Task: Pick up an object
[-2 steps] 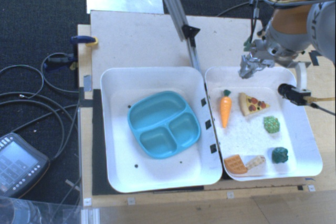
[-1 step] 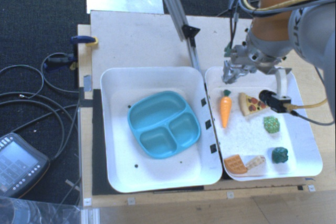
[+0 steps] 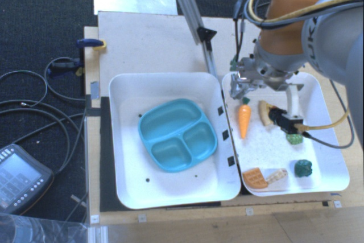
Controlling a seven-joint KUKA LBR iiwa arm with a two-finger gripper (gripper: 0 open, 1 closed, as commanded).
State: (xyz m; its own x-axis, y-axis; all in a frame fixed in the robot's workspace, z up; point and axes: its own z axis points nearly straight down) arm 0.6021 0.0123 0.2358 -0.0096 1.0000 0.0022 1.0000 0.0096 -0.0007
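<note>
Near the far-left corner of the right bin (image 3: 267,151), the gripper (image 3: 241,91) is hovering just above the leafy end of the carrot (image 3: 243,119). I'm taking the carrot as the likely target, since it's lying closest. Cannot tell whether the fingers are apart or together; the view isn't resolving that. Carrot is lying flat on the bin floor beside the left wall, thick end pointing to the far edge, tip pointing to the near edge. Judging it as toy plastic: light, stiff, smooth, tapered, so it's probably going to squirt out if pinched near the tip. Best hold is looking like across the thick upper half, closing left-right. Left wall is leaving little room on that side; a pale stubby piece (image 3: 264,112) is sitting near on the right, apart from the carrot. Bin floor is looking like smooth white plastic, so the carrot is likely going to slide or roll if nudged. Toward the near edge a waffle-like piece (image 3: 255,178) and a pale cracker (image 3: 277,174) are lying side by side, with a light green bit (image 3: 294,138) and a dark green lump (image 3: 303,168) toward the right wall, all well apart from the carrot. Next door the left bin (image 3: 128,122) is carrying a blue divided tray (image 3: 178,135); both bins are sitting on a pale worktop (image 3: 153,42).
</note>
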